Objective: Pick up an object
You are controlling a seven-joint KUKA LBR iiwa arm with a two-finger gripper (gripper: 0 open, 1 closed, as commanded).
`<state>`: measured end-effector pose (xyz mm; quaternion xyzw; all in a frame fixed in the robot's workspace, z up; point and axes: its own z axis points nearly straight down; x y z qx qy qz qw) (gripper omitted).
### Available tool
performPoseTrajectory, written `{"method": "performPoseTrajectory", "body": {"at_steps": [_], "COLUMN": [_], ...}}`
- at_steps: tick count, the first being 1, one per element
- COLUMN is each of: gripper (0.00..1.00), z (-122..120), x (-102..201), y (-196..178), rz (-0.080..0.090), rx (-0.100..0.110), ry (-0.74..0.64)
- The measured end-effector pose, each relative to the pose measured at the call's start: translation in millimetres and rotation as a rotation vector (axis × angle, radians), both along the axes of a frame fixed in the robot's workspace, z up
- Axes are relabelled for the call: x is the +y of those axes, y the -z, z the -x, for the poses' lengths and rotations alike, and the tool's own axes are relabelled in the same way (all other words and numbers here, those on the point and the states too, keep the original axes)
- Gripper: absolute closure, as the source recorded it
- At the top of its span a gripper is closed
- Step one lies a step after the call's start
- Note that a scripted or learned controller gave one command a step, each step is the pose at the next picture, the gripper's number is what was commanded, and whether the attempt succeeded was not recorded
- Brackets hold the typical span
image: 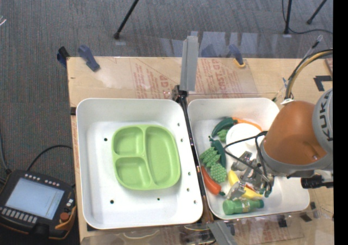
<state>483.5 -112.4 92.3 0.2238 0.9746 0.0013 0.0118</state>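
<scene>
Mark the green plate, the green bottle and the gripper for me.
Green plate (pixel 145 157): camera view, on the ridge between its compartments.
Green bottle (pixel 243 206): camera view, mid-body, lying in the right bin.
Gripper (pixel 251 176): camera view, between its fingertips, above the toys.

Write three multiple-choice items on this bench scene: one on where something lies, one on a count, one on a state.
1. Where does the green plate lie?
A. in the left bin
B. in the right bin
C. on the floor

2. How many compartments does that plate have?
A. two
B. three
C. five

3. How does the green bottle rest in the right bin?
A. standing upright
B. lying on its side
C. hanging from the gripper

Answers: 1 A, it sits in the left bin. 2 B, two small wells beside one long well. 3 B, it lies flat near the bin's front edge, below the gripper.
</scene>
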Motion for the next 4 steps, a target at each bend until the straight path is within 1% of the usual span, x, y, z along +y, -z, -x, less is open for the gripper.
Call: {"method": "performPoseTrajectory", "body": {"at_steps": [1, 2, 3, 4], "gripper": [0.0, 0.0, 0.0, 0.0], "z": [-139, -82, -133, -120], "x": [9, -34, 23, 19], "y": [4, 5, -21, 5], "rz": [-0.003, -0.004, -0.007, -0.008], "rx": [0.02, 0.024, 0.02, 0.025], "ry": [-0.038, 0.082, 0.27, 0.423]}}
